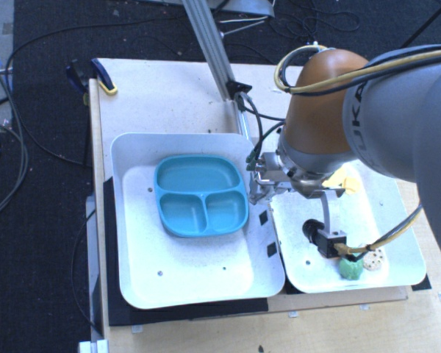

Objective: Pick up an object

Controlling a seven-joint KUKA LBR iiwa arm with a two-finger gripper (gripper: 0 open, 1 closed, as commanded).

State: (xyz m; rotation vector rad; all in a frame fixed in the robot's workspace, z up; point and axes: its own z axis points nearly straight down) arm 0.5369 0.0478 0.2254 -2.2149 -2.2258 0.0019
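A blue three-compartment plate (202, 195) lies flat in the left bin (132, 219). My gripper (259, 188) hangs over the rim between the two bins, just off the plate's right edge. In the right bin (397, 219), a green lump (350, 269) sits near the front edge, with a white speckled disc (373, 259) touching its right side. A yellow thing (350, 184) peeks out from under the wrist, mostly hidden by the arm.
The large grey and orange arm (367, 109) covers the back half of the right bin. A slanted metal post (209, 35) rises behind the bins. A blue and yellow clamp (101, 76) lies at the bench's back left corner.
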